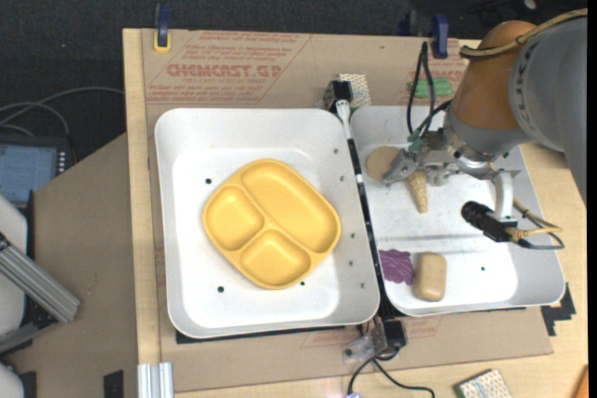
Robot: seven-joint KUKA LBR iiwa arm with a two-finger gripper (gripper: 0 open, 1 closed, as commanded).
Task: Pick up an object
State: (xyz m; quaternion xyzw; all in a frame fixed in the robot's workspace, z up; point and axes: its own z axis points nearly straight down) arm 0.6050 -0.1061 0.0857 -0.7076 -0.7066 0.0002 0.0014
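My gripper (422,167) is low in the upper part of the right bin (536,280), under the grey wrist with its orange band. A tan cone-shaped piece (420,192) pokes out just below the gripper, point toward the front. A round tan piece (378,164) lies just left of the gripper, by the bin's left wall. Near the front wall of the same bin, a purple piece (397,266) lies next to a tan bread-like block (430,276). The left bin (177,200) holds a yellow divided plate (270,221).
The two bins meet at a ridge (357,191) close to the gripper's left. A small checkered item (354,89) and a green item (431,89) sit on the board behind the bins. Bare bin floor lies right of the tan block.
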